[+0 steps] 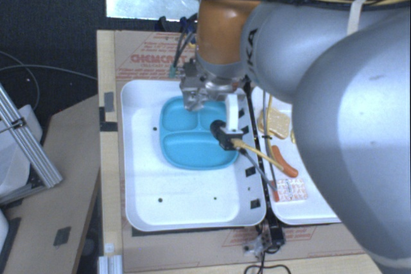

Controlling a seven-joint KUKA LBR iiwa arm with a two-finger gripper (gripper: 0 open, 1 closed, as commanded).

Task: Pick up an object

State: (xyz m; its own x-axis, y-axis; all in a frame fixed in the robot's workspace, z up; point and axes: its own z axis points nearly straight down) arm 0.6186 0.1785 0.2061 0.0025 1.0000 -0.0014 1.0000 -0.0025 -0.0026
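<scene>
The hand (194, 99) hung right over the far edge of the blue divided plate (186, 151) in the left-hand bin (148, 202). Honestly couldn't tell if it was clenched or released.

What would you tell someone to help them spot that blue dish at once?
Look at the two white bins and take the one on the view's left. The blue dish lies toward its far right part, under the gripper. It is the one bright blue thing, split into compartments, unlike the tan toast slice and orange sausage next door.
</scene>
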